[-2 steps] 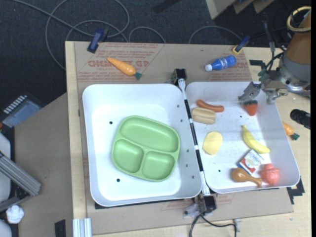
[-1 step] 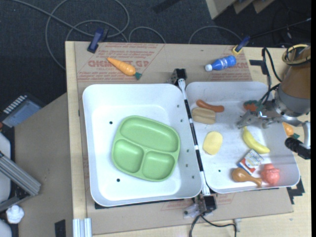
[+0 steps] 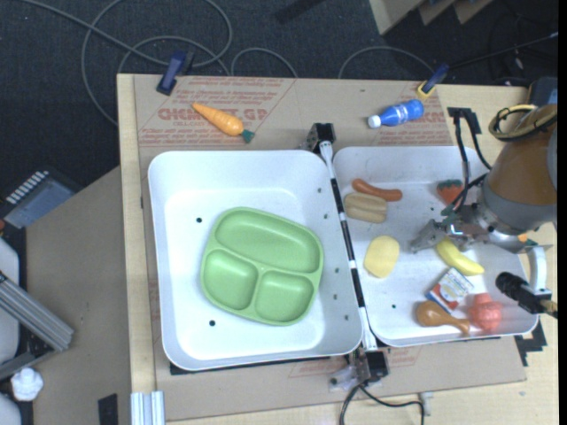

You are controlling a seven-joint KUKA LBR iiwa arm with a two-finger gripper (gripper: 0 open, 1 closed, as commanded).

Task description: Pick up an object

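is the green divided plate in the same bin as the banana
No, the green divided plate lies in the left bin, while the banana lies in the right bin.

Quick count from my side: 2 white bins, left bin (image 3: 177,193) and right bin (image 3: 399,162). 1 green divided tray (image 3: 261,266) w/ 3 compartments. 1 hot dog (image 3: 365,200), 1 yellow potato-like piece (image 3: 382,257), 1 banana (image 3: 460,257), 1 drumstick (image 3: 440,315), 1 pink item (image 3: 485,312), 1 small red-and-white packet (image 3: 453,286). On the worktop: 1 carrot (image 3: 221,119), 1 blue bottle (image 3: 397,114), 2 blue clips, approx.
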